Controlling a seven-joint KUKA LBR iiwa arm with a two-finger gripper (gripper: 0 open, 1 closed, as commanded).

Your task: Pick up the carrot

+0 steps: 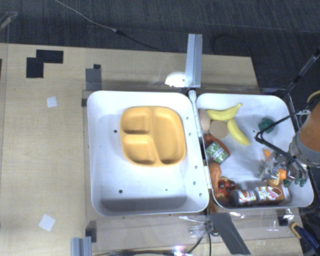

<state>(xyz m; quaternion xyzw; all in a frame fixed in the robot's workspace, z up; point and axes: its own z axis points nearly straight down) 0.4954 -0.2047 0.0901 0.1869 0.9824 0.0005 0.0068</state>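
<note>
Approach step, on my judgement: gripper [280, 170] sits low over the right bin [296, 198], at about four o'clock within it, with metal parts and orange bits tangled together there. Finger gap cannot be told, as the wrist hardware blurs into the clutter. Carrot [215, 170] appears to be the orange piece lying along the bin's left wall, at about eight o'clock, just below a green-labelled packet [217, 151] and above a dark bottle [256, 195]; identification is tentative, since small orange fragments also show beside the gripper. Carrot and gripper stand well apart, with nothing seen between the fingers. Bananas [230, 120] lie at eleven o'clock. Left bin [104, 159] holds a yellow tray [151, 135]. Next move calls for travel toward nine o'clock, alignment across the carrot, and descent clear of wall and packet.
</note>
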